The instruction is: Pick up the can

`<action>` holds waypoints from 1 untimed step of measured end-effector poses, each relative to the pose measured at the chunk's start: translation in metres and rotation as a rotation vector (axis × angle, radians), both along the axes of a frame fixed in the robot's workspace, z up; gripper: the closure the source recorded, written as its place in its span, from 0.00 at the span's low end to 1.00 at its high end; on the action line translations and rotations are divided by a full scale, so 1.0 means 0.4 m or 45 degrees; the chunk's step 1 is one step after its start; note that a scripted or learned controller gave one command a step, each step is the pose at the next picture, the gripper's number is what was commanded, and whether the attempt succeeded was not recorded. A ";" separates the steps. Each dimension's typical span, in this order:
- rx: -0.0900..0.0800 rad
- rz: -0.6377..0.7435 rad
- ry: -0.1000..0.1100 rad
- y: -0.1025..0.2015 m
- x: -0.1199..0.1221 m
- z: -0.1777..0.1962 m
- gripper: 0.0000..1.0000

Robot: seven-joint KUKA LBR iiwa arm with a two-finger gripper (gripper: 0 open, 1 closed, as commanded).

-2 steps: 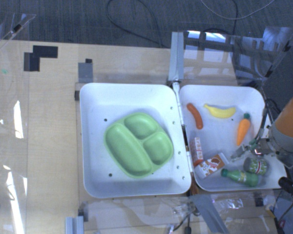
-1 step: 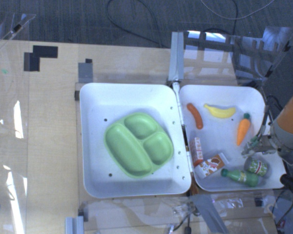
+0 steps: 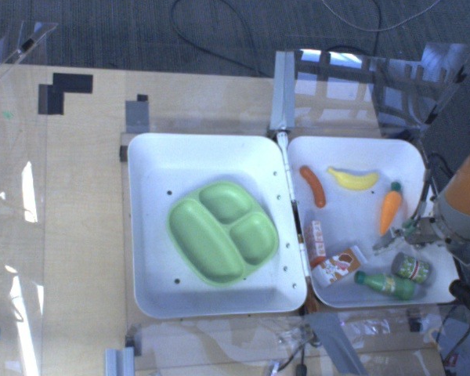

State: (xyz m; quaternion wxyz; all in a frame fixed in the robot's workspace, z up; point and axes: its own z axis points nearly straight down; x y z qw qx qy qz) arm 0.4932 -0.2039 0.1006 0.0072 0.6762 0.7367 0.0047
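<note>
Two white bins sat side by side on the worktop. The can [image 3: 411, 268] lay on its side in the right bin [image 3: 352, 300], near that bin's near-right corner, with a green bottle [image 3: 385, 284] just beside it toward the near wall. The pincer [image 3: 403, 236] hung just above the can at the bin's right wall; whether its parts stood apart or together could not be told.

Risks, as judged:
- A descent offset toward the near wall could strike the bottle.
- The can, being round and on its side, could roll out of the grip.
- The carrot [image 3: 388, 206], nearby, could be nudged.
</note>
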 end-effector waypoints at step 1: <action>0.005 -0.047 0.010 0.000 -0.007 -0.030 0.00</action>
